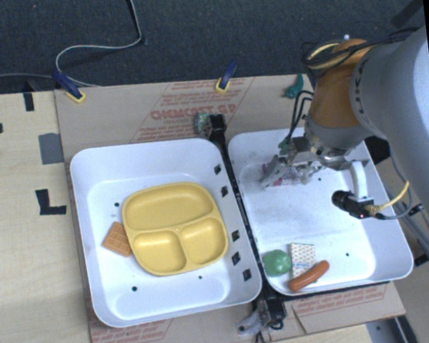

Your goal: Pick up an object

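Note:
My gripper (271, 173) hangs low over the far-left part of the right bin (381, 263), with the grey arm and its orange band coming in from the right. At the bin's near edge lie a green round object (276, 261), a white patterned wedge (303, 253) and an orange-red sausage (308, 274), all well apart from the gripper. The left bin (106, 297) holds a yellow divided plate (175, 227) with a tan waffle-like square (116, 239) tucked against its left side.
The two bins meet at a black-clipped divider (232, 203). A black cable fitting (352, 203) hangs from the arm over the right bin's middle. Cardboard lies under both bins, with yellow clamps (226, 80) at its far edge.

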Available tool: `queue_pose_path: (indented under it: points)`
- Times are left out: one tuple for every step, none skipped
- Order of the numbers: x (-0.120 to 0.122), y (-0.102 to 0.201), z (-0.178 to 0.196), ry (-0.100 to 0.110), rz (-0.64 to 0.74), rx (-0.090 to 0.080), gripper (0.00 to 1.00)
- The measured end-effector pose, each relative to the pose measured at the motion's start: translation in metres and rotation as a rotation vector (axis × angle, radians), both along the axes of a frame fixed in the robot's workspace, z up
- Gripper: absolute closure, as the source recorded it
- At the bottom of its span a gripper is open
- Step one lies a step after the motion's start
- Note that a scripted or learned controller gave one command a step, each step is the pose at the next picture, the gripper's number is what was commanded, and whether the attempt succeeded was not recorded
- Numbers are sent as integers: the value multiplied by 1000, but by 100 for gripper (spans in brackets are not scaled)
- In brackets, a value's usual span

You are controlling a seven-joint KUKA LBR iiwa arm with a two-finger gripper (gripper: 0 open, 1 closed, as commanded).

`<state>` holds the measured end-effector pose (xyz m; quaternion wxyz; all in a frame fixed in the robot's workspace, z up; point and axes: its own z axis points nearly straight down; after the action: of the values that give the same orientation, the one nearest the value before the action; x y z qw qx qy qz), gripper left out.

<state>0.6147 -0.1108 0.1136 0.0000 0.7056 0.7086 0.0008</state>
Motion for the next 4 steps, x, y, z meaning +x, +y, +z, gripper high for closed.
queue_pose_path:
  points:
    - [0, 1, 9, 1, 1, 2, 100]
    - [0, 1, 9, 1, 1, 2, 0]
    - [0, 2, 18, 2, 2, 4, 100]
    - [0, 2, 18, 2, 2, 4, 0]
